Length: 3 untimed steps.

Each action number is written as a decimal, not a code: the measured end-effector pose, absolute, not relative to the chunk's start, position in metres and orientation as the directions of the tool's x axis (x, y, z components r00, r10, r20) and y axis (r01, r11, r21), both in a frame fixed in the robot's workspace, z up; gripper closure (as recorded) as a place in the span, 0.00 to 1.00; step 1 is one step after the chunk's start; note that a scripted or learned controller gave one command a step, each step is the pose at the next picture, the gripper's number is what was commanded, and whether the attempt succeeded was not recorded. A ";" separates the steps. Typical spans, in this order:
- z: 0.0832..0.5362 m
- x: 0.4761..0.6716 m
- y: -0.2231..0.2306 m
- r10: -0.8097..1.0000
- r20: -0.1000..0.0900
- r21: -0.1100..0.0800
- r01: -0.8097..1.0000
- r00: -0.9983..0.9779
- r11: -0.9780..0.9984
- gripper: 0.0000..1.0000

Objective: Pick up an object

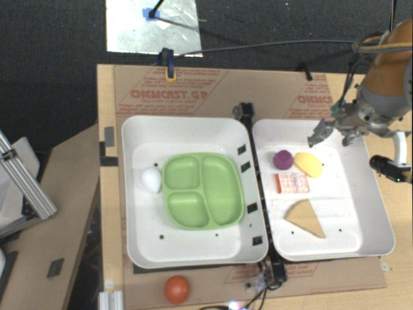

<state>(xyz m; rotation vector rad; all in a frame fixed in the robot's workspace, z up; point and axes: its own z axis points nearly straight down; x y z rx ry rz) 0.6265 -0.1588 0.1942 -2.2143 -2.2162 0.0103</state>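
From above, the gripper (334,133) hovers over the right bin's (371,192) far edge, its jaws apart and holding nothing; the yellow lemon-like object (309,165) lies just below and left of them, touching, it seems, the purple ball (283,159).

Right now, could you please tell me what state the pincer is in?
Pincer: open, holding nothing, above the right bin's far edge.

fingers (333,134) spread, over right bin (377,199) | purple ball (282,159) touching yellow lemon (309,164)
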 end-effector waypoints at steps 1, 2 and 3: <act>0.202 0.630 -0.159 1.000 0.000 0.001 1.000 -0.003 0.003 0.00; 0.140 0.630 -0.160 1.000 0.000 -0.002 1.000 -0.002 0.002 0.00; 0.088 0.630 -0.160 1.000 0.000 0.000 1.000 -0.002 0.002 0.00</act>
